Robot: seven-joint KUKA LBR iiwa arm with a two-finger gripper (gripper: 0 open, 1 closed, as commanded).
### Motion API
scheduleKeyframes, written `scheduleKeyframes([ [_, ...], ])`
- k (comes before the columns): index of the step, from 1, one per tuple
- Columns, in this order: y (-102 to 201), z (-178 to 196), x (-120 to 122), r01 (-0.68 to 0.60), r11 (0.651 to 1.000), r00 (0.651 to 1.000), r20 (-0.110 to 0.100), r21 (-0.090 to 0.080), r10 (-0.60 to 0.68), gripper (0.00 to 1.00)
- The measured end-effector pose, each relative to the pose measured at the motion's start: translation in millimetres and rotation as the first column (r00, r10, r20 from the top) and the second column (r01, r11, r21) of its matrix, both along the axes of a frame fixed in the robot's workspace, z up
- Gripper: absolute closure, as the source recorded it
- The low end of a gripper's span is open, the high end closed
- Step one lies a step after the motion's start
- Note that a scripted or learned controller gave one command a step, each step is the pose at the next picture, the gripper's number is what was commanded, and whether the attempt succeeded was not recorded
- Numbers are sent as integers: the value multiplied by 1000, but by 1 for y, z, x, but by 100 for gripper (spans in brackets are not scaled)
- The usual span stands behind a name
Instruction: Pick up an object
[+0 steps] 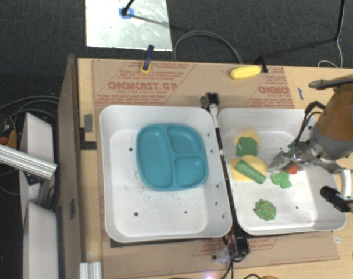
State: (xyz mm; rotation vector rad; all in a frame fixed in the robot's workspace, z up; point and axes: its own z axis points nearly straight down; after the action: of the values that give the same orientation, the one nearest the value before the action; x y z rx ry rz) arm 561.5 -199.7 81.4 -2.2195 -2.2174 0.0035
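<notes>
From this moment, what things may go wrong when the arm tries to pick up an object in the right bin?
1. The gripper is low among close-packed toys: a small red piece and a green piece sit right beside it, so it may push them aside rather than grasp one.
2. The yellow and green pieces lie touching, so two might lift together or slip.
3. The arm works near the right bin's far side, so a nudged item could slide against its wall.

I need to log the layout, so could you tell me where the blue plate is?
The blue plate lies in the left bin, about the middle, across the divider from the toy food in the right bin.
</notes>
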Motion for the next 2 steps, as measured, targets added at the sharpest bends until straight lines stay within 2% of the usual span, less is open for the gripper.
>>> scheduleKeyframes([
  [1, -3, 3, -16, -1, 1000, 1000, 4, -1, 1, 0],
  [2, -3, 14, -14, -1, 1000, 1000, 9, -2, 2, 100],
])
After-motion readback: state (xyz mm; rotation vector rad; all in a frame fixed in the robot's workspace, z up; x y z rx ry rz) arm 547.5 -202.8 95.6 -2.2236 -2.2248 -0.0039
